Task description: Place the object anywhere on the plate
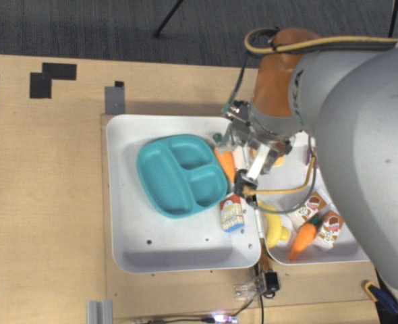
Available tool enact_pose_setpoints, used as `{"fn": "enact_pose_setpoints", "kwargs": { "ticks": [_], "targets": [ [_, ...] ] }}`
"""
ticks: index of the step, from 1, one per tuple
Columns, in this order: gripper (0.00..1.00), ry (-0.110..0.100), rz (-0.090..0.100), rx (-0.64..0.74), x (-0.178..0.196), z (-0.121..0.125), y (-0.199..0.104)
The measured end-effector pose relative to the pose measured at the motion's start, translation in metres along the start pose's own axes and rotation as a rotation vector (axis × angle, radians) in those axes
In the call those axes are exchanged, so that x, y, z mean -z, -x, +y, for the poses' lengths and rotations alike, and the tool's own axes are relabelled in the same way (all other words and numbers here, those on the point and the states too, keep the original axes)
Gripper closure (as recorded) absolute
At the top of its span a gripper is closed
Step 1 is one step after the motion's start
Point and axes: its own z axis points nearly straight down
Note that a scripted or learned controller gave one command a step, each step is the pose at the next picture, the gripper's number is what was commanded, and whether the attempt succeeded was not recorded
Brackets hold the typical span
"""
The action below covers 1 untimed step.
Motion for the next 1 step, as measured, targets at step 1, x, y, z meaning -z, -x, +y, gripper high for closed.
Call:
{"fn": "enact_pose_setpoints", "kwargs": {
  "ticks": [1],
  "targets": [
    [0.00,-0.001,0.000,-0.231,-0.0001,0.0029,-0.0388]
  ]
}}
